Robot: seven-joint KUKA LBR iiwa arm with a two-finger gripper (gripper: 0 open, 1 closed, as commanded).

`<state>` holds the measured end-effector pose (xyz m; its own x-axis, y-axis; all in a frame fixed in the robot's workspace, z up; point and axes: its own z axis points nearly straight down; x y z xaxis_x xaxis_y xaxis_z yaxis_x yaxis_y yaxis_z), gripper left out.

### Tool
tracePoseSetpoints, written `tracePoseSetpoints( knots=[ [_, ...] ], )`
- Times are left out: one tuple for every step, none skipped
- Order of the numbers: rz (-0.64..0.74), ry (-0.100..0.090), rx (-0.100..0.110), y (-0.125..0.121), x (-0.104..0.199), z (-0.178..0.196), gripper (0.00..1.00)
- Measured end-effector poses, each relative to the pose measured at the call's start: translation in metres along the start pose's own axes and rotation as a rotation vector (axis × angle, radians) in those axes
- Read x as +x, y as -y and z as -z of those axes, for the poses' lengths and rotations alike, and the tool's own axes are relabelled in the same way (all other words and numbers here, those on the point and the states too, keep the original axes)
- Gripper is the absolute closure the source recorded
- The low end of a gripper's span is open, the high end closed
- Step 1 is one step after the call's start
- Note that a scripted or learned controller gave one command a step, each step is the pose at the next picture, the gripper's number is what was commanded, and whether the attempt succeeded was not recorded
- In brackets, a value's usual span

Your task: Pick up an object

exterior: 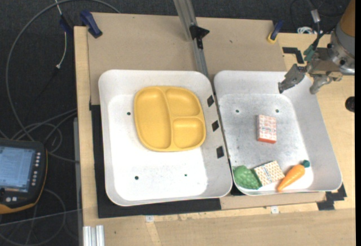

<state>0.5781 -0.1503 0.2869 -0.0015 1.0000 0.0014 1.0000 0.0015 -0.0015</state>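
My gripper point(303, 83) hangs over the far right corner of the right bin point(316, 126), its two fingers spread open with nothing between them. Below it in that bin lies a small pink-and-orange box point(267, 128) near the middle. Along the bin's near edge sit a green leafy toy point(246, 176), a patterned cracker-like block point(268, 172) and an orange carrot point(291, 176). The box is well toward the near side from the fingers.
The left bin point(115, 143) holds a yellow divided plate point(169, 117). A metal pole point(183, 2) slants down to the gap between the bins. Blue clamps point(90, 23) grip the bench's far corners. A tablet point(20, 171) lies at the left.
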Motion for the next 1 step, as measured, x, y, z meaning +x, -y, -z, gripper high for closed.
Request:
tracePoseSetpoints(
  knots=[
    [0.000, 0.000, 0.000, 0.0000, 0.0000, 0.0000, 0.00]
  ],
)
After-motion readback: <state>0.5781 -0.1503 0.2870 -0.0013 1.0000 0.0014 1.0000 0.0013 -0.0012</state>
